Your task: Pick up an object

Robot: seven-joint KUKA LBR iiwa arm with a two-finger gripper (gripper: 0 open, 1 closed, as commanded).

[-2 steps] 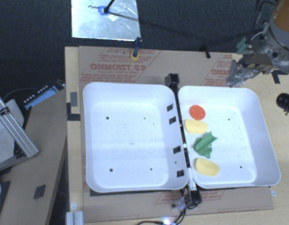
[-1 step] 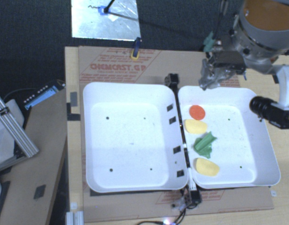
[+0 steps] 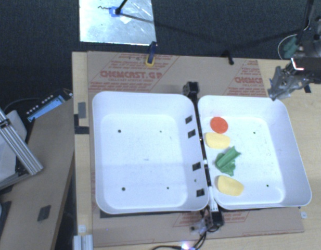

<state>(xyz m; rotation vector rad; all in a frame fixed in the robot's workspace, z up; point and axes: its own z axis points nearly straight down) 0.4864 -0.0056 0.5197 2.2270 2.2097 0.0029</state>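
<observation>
In the right bin (image 3: 285,155) I see four small things lined up near its left wall: an orange disc (image 3: 218,124), a yellow piece (image 3: 217,140), a green piece (image 3: 227,160) and another yellow piece (image 3: 229,185). My hand (image 3: 281,87) hangs over the bench just beyond that bin's far right corner; its grip I cannot tell. The left bin (image 3: 144,150) offers open floor.

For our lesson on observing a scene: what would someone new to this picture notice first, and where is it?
A column of small bright things lies along the left side of the right white bin: a round orange piece, a yellow piece, a green bundle and another yellow piece. The grey gripper hangs over that bin's upper right corner.
</observation>
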